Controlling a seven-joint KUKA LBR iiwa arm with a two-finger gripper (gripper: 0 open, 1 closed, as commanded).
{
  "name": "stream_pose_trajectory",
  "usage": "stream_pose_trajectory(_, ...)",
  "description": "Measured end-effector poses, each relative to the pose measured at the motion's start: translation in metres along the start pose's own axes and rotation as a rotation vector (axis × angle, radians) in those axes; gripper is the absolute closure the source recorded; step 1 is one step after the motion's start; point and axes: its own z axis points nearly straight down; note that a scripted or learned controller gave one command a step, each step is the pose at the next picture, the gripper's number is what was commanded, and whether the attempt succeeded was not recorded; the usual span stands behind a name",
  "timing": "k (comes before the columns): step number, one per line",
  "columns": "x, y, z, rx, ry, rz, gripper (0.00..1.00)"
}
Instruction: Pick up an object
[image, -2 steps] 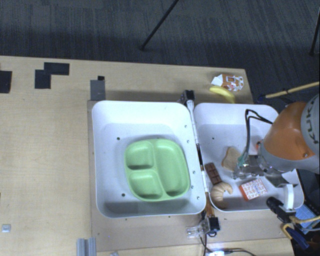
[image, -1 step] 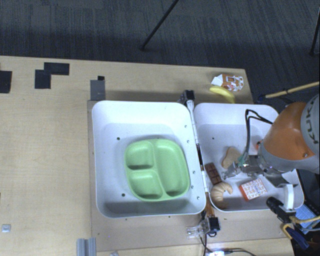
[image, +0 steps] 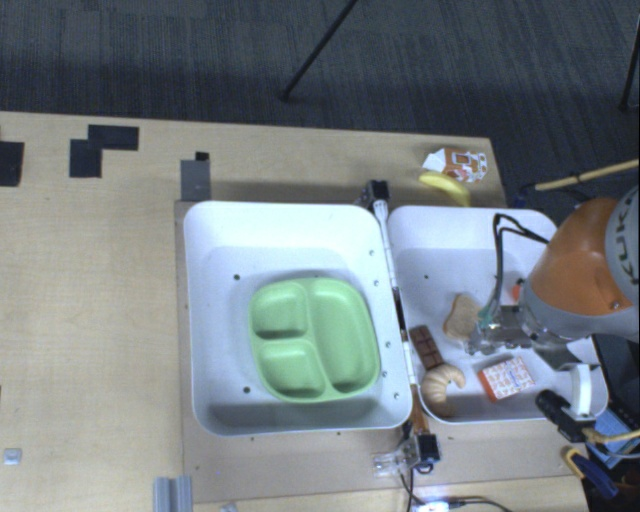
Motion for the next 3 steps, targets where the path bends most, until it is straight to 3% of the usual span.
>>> stream_pose_trajectory(1, 0.000, 0.000, 0.000, 0.000, 0.000, 0.000, 0.00)
stream_pose_trajectory(2, 0.001, 0.002, -0.010, -0.003, 0.000, -0.003, 1.00)
stream_pose_trajectory(3, 0.001, 0.002, -0.010, -0.003, 0.000, -0.003, 0.00)
